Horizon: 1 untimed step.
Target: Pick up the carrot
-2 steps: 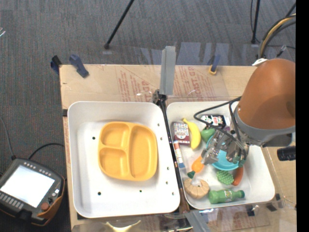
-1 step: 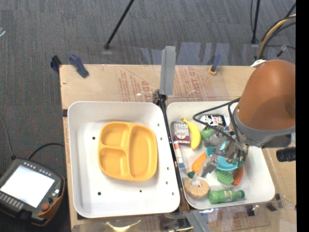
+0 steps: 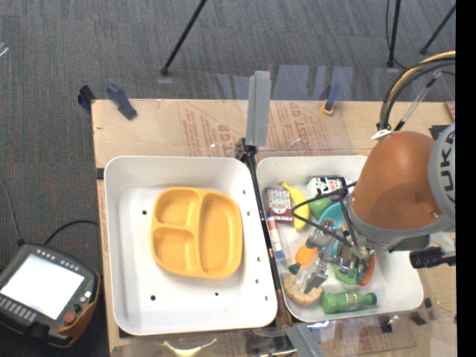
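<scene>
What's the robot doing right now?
Gripper low in right bin. Carrot beside it, not held. Green bottle close by.

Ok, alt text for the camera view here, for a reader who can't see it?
A grey arm with an orange band reaches from the right, its gripper low over the cluttered right bin beside an orange carrot. The left bin holds a yellow divided plate.

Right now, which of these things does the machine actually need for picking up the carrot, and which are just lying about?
For the job:
carrot
right bin, where it lies among other items

Just lying about:
banana
green bottle
yellow divided plate in the left bin
handheld screen beside the bench
</scene>
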Motion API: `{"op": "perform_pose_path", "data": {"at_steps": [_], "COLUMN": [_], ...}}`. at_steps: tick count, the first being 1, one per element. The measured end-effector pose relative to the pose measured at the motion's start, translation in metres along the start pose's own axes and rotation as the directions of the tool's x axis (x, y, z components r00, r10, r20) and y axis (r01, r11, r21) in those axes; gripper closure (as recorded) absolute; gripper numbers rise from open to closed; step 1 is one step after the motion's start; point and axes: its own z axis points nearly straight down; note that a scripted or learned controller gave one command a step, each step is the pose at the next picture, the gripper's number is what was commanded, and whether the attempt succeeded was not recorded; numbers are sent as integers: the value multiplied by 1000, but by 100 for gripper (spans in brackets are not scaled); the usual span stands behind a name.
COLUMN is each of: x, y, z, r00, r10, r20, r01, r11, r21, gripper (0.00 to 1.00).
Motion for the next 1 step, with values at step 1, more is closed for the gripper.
{"op": "perform_pose_path", "data": {"at_steps": [1], "x": [26], "y": [62], "z": [-4], "r00": [999], "r10": [-32], "r20": [8], "r01": [32], "r11": [999], "r21": [-4], "gripper": [0]}}
